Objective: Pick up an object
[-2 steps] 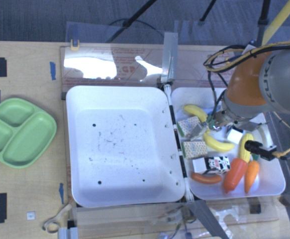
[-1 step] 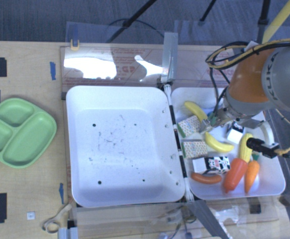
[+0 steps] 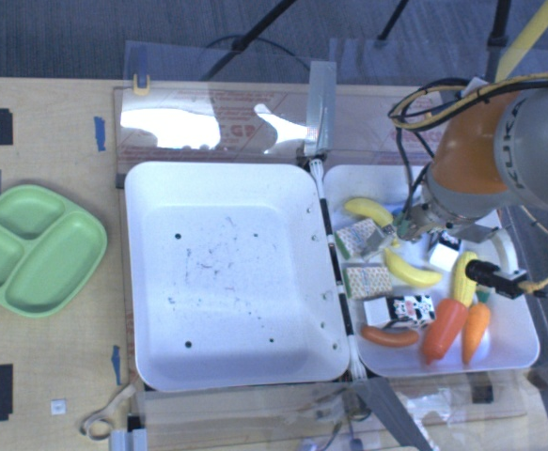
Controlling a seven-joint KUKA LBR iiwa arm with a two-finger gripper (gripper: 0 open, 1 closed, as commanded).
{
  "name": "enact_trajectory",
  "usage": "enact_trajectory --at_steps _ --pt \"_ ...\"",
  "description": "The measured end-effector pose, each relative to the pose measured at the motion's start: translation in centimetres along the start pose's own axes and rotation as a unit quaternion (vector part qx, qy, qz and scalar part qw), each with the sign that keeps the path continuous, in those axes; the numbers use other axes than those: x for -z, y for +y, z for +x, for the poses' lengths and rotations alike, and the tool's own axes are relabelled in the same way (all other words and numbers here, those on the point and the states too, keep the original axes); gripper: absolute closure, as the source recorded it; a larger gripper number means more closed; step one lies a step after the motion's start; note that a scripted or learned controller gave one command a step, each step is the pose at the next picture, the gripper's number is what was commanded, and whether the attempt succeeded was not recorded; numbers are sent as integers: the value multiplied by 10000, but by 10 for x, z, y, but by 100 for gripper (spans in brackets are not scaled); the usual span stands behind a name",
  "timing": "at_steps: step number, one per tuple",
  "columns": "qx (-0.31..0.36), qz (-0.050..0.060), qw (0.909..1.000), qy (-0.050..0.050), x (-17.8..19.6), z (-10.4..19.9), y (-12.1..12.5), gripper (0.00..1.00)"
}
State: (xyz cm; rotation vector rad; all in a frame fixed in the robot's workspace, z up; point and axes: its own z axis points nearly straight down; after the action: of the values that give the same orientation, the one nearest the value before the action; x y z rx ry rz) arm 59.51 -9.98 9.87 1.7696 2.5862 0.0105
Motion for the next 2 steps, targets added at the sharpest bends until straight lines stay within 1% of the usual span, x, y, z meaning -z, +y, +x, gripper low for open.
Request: enact_trajectory --at_steps 1,2 --pt "-6 -21 10000 -10 11 -1 1 100" --pt "-2035 45 9791 -2 86 13 47 100"
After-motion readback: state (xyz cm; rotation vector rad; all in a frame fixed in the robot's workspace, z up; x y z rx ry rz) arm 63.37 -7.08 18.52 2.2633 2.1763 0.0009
